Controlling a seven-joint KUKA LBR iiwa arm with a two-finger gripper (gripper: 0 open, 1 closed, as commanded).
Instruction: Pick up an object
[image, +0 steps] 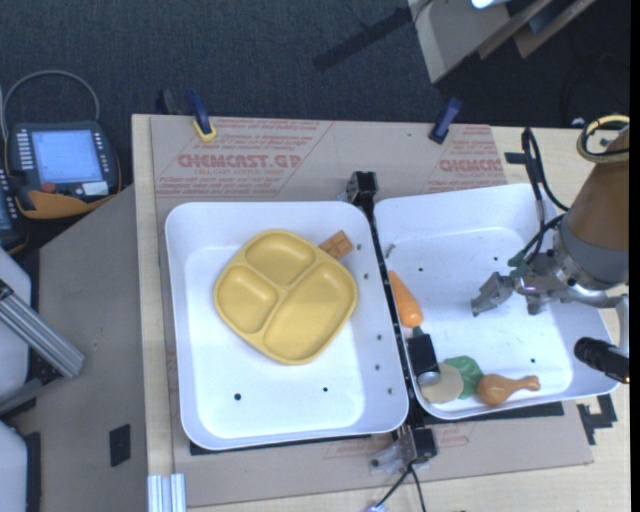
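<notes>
The gripper (497, 293) hangs open and holds nothing; the toy carrot (404, 298) looks light, stiff and slippery, best taken across its middle.

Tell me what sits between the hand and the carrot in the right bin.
Nothing visible does. The hand hangs over bare floor of the right bin, and the carrot lies to its left along the bin's left wall, with open white floor between them. The black block lies nearer the camera, off that line.

Even overhead light, white bins (200, 400) bright (mild glare), soft shadows, dim floor, slightly soft focus
</notes>
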